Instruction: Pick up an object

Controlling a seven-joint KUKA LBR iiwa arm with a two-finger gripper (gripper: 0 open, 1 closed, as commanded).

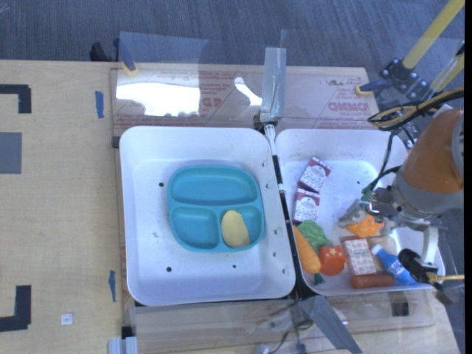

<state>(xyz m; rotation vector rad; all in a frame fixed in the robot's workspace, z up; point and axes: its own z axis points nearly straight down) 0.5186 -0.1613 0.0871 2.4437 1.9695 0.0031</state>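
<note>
Robot lab — taped bench (59,198), white bins (140,220), cabling (413,113)

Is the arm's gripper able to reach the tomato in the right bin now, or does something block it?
Probably yes. The tomato lies uncovered in the right bin, open from above. The gripper hovers close by. But the carrot and a cracker pack touch its sides, so the fingers have little room.

From my seat, the arm (435,164) runs off the right edge, so I see little above its wrist. The hand (369,211) is a blur over the right bin (339,142), and I cannot make out its fingers. It covers part of an orange piece (366,227). Print on the cartons (313,177) is too small to read.
</note>
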